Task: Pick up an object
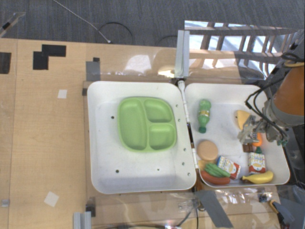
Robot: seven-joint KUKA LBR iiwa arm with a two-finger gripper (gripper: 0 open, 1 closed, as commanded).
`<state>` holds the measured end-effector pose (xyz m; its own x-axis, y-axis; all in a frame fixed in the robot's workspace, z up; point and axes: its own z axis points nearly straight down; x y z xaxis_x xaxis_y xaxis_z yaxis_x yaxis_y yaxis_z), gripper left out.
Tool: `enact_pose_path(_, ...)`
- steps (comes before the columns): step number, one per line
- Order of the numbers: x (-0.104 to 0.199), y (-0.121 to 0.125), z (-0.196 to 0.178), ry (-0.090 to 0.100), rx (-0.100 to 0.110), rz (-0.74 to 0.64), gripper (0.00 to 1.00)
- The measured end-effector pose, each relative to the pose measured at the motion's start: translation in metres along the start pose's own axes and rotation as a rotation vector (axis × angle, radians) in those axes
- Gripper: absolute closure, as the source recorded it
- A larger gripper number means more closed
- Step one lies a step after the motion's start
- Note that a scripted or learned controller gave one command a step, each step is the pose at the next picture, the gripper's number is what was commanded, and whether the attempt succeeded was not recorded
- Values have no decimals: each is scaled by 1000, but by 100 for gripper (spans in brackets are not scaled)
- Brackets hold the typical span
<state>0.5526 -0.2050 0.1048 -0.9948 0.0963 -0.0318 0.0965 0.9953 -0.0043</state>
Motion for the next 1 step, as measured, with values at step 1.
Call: enact_pose_path(1,0,0,1,1,0,0,0)
